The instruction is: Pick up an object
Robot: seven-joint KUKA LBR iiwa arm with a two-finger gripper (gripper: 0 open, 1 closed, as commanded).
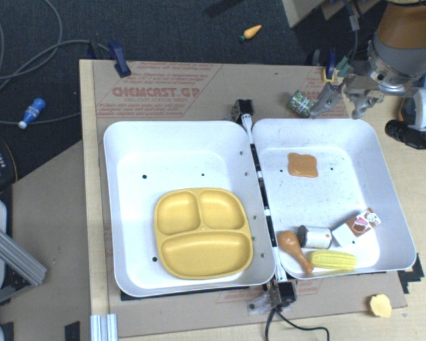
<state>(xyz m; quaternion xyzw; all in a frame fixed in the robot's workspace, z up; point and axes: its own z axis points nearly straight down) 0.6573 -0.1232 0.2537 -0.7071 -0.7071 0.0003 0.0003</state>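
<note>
My gripper (343, 105) hangs at the far edge of the right bin (383, 169), open, with nothing between its fingers. In that bin lie a flat brown piece (302, 165) near the back and, at the front, a brown drumstick (292, 246), a white and black cylinder (316, 237), a yellow corn cob (334, 261) and a small red and white carton (363, 223). A yellow divided plate (202, 231) lies in the left bin (128, 162). A small dark green object (300, 104) sits on the bench just left of the gripper, outside the bins.
A yellow lump (380, 305) lies on the bench at the front right. A blue clamp (118, 59) grips the bench's back left edge. On the floor lie an orange piece (251, 31) and a blue bottle (32, 112).
</note>
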